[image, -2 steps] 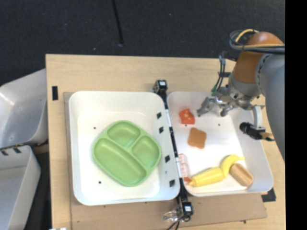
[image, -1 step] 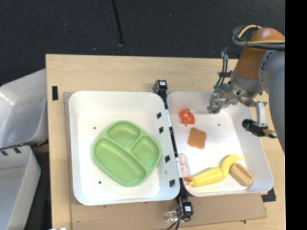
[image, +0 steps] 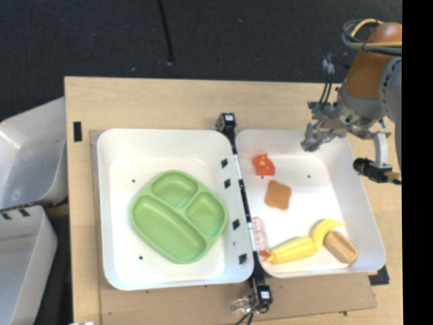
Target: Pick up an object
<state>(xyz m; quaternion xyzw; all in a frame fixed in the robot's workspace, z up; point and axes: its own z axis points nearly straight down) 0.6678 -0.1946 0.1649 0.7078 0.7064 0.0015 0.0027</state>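
The right bin (image: pixel 352 181) holds a small red-orange piece (image: pixel 263 164) near its back left. A flat brown-orange piece (image: pixel 277 195) lies just in front of the red one. A yellow banana (image: pixel 304 244) and a tan cylinder (image: pixel 340 247) rest along the front wall. My gripper (image: pixel 315 139) hangs over the bin's back edge, right of the red piece and well behind the banana. Nothing shows between its fingers.
The left bin (image: pixel 115 181) contains a green divided plate (image: pixel 178 214). A black clip (image: pixel 225 122) sits at the back where the two bins meet. The wooden bench (image: pixel 169 100) runs behind the bins, and a white box (image: pixel 27 154) stands at the left.
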